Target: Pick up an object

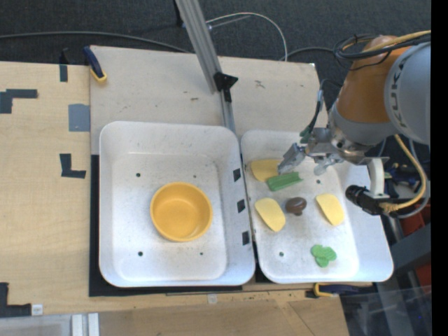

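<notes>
I am watching the gripper (306,158) hanging over the back part of the right bin (364,257), with its two fingers standing apart, one (289,161) reaching down-left and the other (323,162) on the arm's side, and nothing is sitting between them. The left fingertip is hovering right at the green block (283,182), and I cannot tell whether it is touching it or only overlapping it from this angle. Just beyond that finger, toward the divider between the bins, a yellow piece (264,169) is lying partly under the green block. Below the gripper, a little nearer to me, a small brown object (296,205) is resting near the bin's middle, flanked by a yellow wedge (270,214) on the divider side and another yellow wedge (330,209) on the arm's side. These things are sitting close together, so I am seeing little open floor directly under the fingers. Further toward the front rim, a green leafy piece (323,255) is lying by itself with bare white floor around it. Well away across the divider, the left bin (126,145) is holding a yellow bowl (181,211) near its centre, with wide bare floor on all sides of it.
</notes>
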